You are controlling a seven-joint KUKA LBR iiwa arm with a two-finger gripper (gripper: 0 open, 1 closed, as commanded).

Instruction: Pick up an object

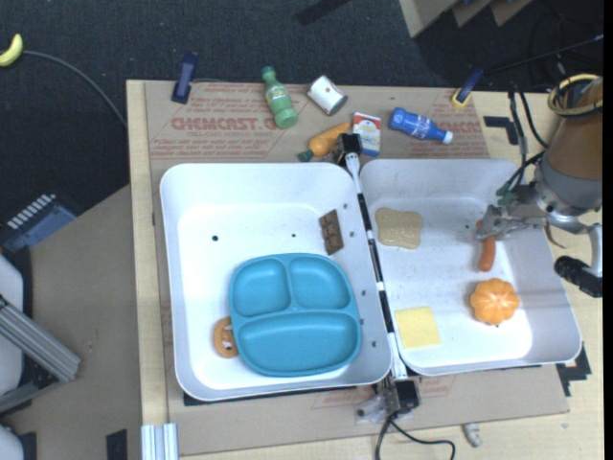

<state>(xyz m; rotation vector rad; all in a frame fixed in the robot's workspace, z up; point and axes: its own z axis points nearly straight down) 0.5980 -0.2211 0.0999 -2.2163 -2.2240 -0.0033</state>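
Note:
The right bin (536,338) holds a tan bread slice (397,228), a small red sausage (488,253), an orange round fruit (494,301) and a yellow cheese square (418,327). My gripper (497,222) hangs low at the bin's right side, right over the sausage's upper end. The arm comes in from the right edge. In the left bin (192,247) lie a blue divided plate (294,312), a brown chocolate bar (331,232) and a pretzel (224,337) half tucked under the plate.
On the board behind the bins lie a green bottle (280,99), a white can (327,94), a blue bottle (420,126), a small carton (365,132) and an orange toy (326,142). Cables hang at the far right.

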